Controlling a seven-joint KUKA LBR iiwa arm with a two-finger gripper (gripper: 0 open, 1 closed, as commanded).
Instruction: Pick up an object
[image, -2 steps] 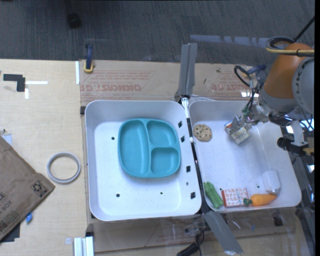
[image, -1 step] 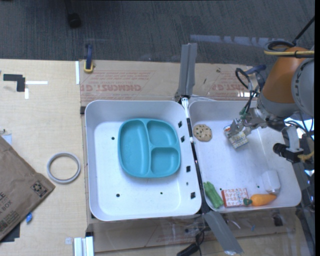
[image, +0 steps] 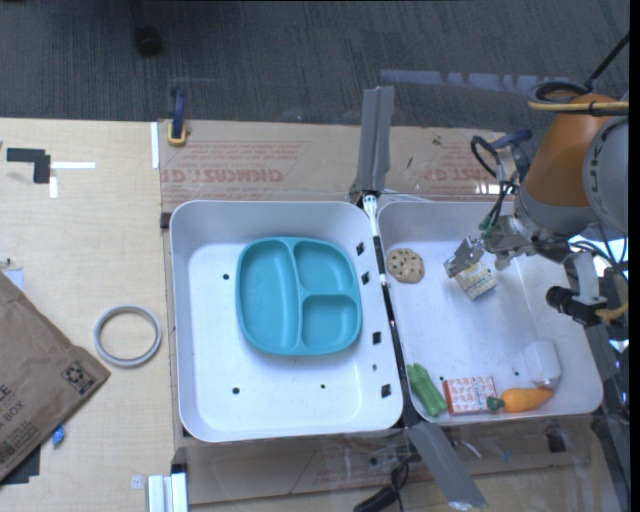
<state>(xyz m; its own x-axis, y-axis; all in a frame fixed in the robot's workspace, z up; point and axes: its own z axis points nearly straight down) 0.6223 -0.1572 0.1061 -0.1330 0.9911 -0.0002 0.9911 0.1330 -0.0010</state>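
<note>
My gripper (image: 466, 261) hangs over the upper middle of the right bin (image: 560, 300), on the grey arm with the orange band coming in from the right. A small pale packet (image: 480, 283) sits right at its tip, touching or nearly touching it; I cannot tell whether it is held. A round cookie (image: 405, 264) lies to the left of the gripper. Along the bin's front edge lie a green vegetable (image: 427, 390), a red-and-white box (image: 469, 394) and an orange carrot (image: 525, 399). A white translucent object (image: 541, 360) rests just above the carrot.
The left bin (image: 200, 300) holds a teal divided plate (image: 298, 296). On the bench to the left lie a ring of tape (image: 127, 334) and a brown cardboard box (image: 30, 390). Cables and a black fitting (image: 575, 298) hang by the right bin's right wall.
</note>
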